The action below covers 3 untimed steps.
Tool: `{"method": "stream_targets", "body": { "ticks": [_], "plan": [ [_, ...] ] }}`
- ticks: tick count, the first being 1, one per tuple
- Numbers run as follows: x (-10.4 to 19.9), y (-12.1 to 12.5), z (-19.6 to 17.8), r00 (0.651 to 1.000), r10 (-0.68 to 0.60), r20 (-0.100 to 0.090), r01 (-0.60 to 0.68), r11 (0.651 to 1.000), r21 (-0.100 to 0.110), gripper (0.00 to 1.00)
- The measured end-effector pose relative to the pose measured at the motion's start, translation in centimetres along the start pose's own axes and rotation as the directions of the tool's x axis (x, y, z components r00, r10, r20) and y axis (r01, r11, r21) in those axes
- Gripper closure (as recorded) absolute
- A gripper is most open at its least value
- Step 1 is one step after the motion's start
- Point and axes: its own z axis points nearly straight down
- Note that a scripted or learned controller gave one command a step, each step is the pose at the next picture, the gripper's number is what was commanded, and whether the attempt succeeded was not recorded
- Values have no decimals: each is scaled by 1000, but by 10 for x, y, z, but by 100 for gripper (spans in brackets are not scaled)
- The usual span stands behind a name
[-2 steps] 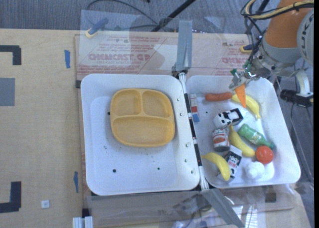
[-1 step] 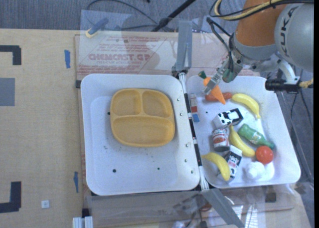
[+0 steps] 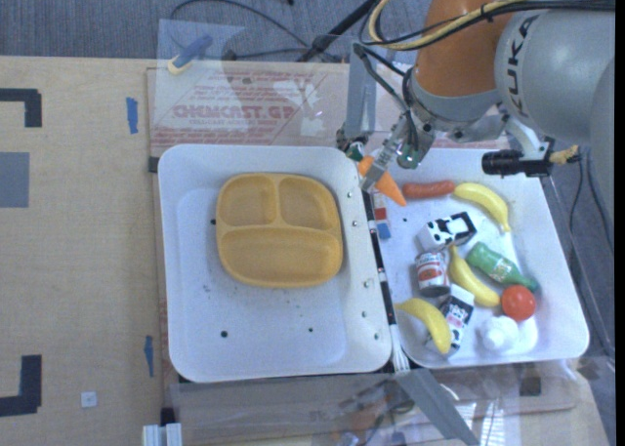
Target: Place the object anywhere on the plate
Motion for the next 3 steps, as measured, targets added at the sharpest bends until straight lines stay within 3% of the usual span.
{"method": "stream_targets", "body": {
  "ticks": [1,2,3],
  "plan": [
    [8,-40,-4,999,-43,1,43,999,0,100],
    [43,-10,1,998,-63,-1,63,998,0,100],
    [83,3,0,999,-37,1,37,999,0,100]
  ]
}}
